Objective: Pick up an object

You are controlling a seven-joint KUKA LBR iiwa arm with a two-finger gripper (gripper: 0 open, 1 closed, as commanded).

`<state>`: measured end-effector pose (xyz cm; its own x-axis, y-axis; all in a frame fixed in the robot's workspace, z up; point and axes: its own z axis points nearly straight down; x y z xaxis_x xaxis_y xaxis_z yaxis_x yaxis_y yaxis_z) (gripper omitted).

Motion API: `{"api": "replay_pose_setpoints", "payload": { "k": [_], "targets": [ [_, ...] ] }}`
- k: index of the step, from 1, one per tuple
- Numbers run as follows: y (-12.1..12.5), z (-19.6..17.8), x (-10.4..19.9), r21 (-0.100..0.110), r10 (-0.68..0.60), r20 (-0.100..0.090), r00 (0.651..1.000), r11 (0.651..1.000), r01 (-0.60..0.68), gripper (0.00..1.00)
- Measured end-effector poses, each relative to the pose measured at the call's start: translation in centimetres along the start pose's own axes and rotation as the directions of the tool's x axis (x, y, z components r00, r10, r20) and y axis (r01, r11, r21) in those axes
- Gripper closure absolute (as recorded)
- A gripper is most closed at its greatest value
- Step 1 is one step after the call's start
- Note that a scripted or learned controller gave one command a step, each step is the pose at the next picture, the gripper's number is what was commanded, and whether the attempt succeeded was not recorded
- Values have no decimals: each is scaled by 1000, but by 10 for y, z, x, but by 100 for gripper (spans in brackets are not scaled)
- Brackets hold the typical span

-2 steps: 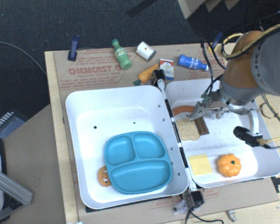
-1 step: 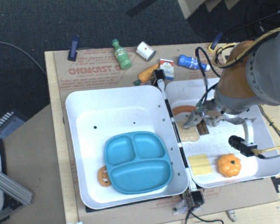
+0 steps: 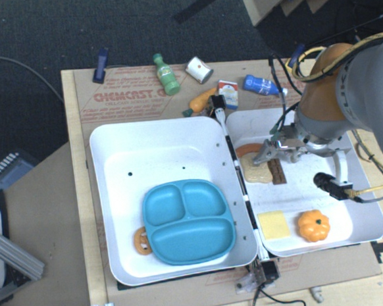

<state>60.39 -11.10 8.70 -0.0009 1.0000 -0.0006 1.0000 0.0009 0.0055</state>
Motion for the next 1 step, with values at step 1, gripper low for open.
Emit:
{"api": "replay_pose_setpoints", "payload": {
  "k": [1],
  "targets": [
    [-23, 0, 10, -1, 2, 1, 1000, 1000, -2, 0]
  ]
}}
